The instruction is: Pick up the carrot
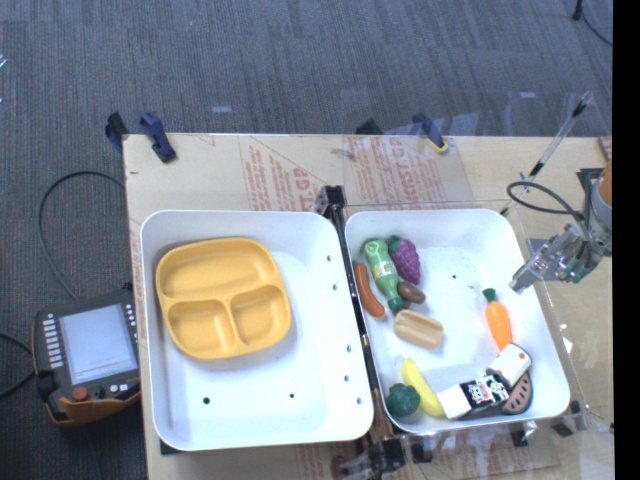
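One carrot, orange with a small green top pointing toward the far side, lies flat on the floor of the right bin, close to that bin's right wall and apart from the other items. Just below it, toward the near right corner, sit a white carton with black markings and a watermelon slice that touch each other. Along the near wall lie a yellow banana and a dark green broccoli head, side by side. Near the bin's middle rests a hot dog in a bun. Toward the left wall are a green bottle, a purple bunch of grapes beside it, a small brown item that is too small to identify, and a reddish sausage lying along the wall. The gripper hangs at the right bin's right rim, above and to the right of the carrot and clear of it; whether its fingers are open or closed cannot be told, and nothing is seen between them. The left bin holds a yellow divided plate set toward its far left. Both bins rest on the bench, whose top is covered with printed cardboard. A handheld control pendant lies on the carpeted floor to the left of the bench.
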